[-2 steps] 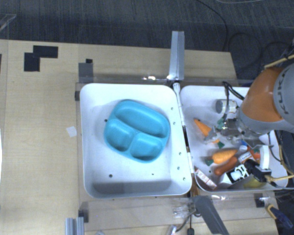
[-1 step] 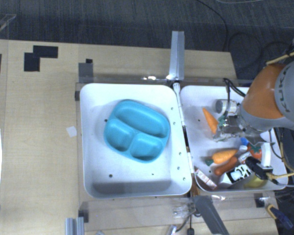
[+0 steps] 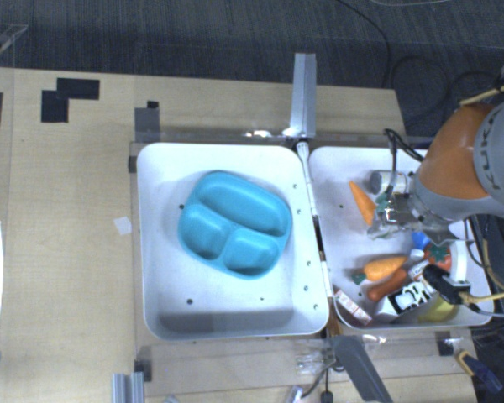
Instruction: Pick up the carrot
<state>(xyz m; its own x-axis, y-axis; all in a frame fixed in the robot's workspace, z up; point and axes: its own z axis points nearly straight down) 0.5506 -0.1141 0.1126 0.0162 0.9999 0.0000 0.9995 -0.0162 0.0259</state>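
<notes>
An orange carrot [image 3: 361, 201] lies in the upper middle of the right bin [image 3: 340, 250], its point toward the bin's back. My gripper [image 3: 385, 206] hangs just to the right of it, close to its lower end, under the grey and orange wrist. A second orange, carrot-like piece [image 3: 385, 268] lies lower in the same bin, beside a reddish-orange piece [image 3: 388, 286]. Nothing is visibly held.
The left bin [image 3: 164, 300] holds a blue three-compartment plate [image 3: 233, 222]. A clutter of small items, among them a black and white pack [image 3: 412, 296] and a yellow thing [image 3: 441, 311], fills the right bin's lower right corner. A metal divider post [image 3: 303, 91] stands behind the bins.
</notes>
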